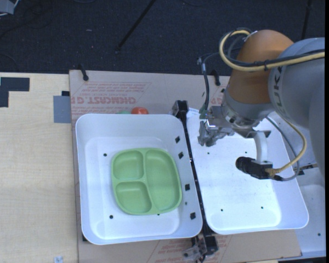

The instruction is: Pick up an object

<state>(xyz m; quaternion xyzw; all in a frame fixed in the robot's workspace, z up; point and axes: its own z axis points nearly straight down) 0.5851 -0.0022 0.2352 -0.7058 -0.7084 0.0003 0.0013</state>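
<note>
A light green divided plate with three compartments lies flat in the middle of the left bin. My gripper hangs over the far left part of the right bin, close to the divider between the bins. It is well to the right of the plate and apart from it. I see nothing held in the gripper.
A small red-orange object and a bit of green peek over the left bin's far rim, on the cardboard. A black divider rail runs between the bins. The arm's bulk covers the right bin's far right corner.
</note>
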